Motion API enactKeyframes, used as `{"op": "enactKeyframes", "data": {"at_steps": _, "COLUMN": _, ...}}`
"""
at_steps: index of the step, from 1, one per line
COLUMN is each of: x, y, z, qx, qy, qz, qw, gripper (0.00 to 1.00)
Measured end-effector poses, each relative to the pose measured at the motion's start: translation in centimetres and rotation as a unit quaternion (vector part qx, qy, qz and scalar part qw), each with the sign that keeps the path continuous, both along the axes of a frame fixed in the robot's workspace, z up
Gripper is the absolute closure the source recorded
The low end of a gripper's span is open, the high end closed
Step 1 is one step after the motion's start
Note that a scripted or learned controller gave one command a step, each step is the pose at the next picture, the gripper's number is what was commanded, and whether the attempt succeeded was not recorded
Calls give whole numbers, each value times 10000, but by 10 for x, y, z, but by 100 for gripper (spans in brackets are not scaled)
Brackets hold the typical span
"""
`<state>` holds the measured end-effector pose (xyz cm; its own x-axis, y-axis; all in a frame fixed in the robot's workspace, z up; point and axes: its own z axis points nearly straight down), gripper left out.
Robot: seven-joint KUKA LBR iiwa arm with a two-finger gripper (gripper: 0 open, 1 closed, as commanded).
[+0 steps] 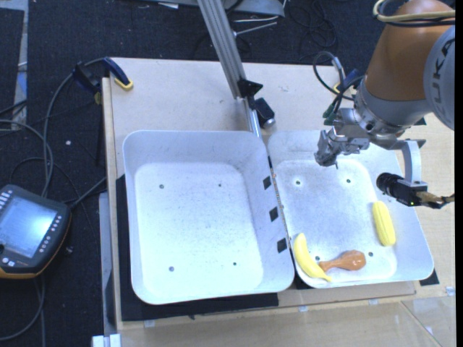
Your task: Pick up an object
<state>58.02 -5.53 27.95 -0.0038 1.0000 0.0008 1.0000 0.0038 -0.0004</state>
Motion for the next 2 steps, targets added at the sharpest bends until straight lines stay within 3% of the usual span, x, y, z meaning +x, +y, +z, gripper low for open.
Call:
{"op": "enactKeyframes", "data": {"at_steps": 1, "x": 15, "y": 44, "z": -14, "qx": -1, "qy": 5, "qz": -1, "qw": 10000, "gripper": 100}}
{"op": "enactKeyframes", "data": {"at_steps": 2, "x": 14, "y": 97, "z": -18, "qx": 1, "qy": 0, "qz": 4, "qw": 10000, "gripper": 100}}
